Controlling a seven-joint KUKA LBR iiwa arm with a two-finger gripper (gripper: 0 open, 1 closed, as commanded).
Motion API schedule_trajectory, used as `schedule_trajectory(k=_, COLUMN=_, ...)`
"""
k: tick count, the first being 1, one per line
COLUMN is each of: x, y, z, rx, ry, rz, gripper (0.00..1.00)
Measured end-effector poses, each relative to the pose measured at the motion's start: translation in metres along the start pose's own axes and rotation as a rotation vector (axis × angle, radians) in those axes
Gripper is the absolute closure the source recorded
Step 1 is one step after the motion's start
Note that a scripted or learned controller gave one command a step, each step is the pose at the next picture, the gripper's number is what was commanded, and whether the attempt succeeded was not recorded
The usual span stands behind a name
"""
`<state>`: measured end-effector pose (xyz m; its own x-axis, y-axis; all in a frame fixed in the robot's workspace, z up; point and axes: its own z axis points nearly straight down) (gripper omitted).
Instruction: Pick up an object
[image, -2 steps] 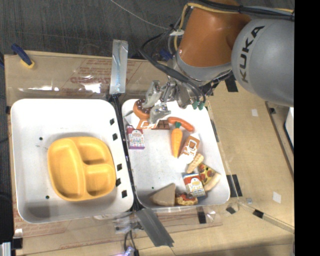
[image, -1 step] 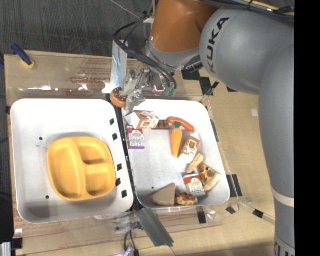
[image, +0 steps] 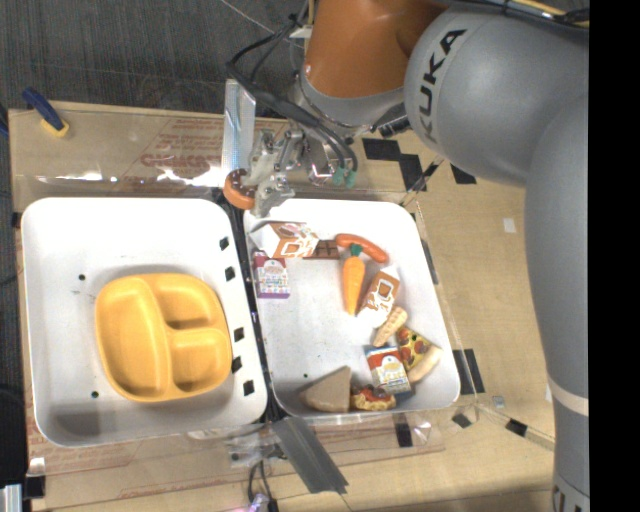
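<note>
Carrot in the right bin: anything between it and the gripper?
Nothing visible blocks it from above. The carrot lies exposed in the right bin, a sausage at its top end and a small carton against its right side. The gripper hangs over the bin's far left corner, above a packet.

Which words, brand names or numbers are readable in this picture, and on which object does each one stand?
"KUKA": black letters on the grey arm, read along its length.
Faint reddish print on the clear sheet behind the bins: too blurred to read.
Labels on the small food packages in the right bin: too small to read.
</note>
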<state>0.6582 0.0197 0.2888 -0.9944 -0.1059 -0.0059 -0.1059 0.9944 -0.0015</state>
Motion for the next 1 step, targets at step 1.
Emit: schedule_trajectory(k=1, x=-0.0011, y=0.0008, z=-0.0109, rx=0.001, ry=-0.003, rz=-0.004, gripper=1.0)
